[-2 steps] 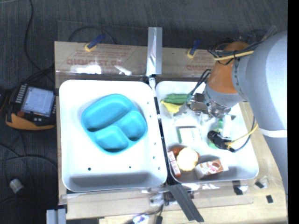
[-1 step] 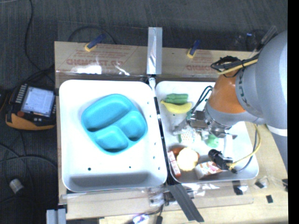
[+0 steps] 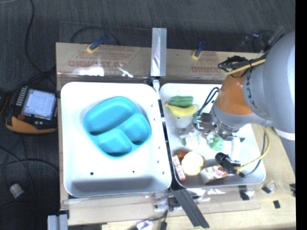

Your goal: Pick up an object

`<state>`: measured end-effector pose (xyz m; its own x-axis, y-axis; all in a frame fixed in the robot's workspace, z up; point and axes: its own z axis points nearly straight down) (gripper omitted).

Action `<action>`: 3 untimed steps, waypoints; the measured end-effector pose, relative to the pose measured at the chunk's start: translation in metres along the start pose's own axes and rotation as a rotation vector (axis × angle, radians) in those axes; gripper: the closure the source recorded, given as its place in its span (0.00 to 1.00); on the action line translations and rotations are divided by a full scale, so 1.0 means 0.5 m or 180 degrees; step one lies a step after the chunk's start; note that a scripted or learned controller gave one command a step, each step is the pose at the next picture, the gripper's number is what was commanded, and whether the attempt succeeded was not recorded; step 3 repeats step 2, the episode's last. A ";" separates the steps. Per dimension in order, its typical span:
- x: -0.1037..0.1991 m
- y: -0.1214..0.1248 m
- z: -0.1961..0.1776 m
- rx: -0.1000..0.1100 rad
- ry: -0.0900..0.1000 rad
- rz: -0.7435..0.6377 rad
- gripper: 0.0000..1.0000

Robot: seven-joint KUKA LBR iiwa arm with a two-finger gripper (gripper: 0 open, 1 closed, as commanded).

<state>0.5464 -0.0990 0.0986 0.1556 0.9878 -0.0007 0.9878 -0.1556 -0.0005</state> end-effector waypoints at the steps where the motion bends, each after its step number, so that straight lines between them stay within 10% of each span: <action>1: 0.079 -0.033 -0.219 0.0013 -0.0006 -0.0091 1.00; 3: 0.045 -0.122 -0.187 0.0019 -0.0007 0.0185 1.00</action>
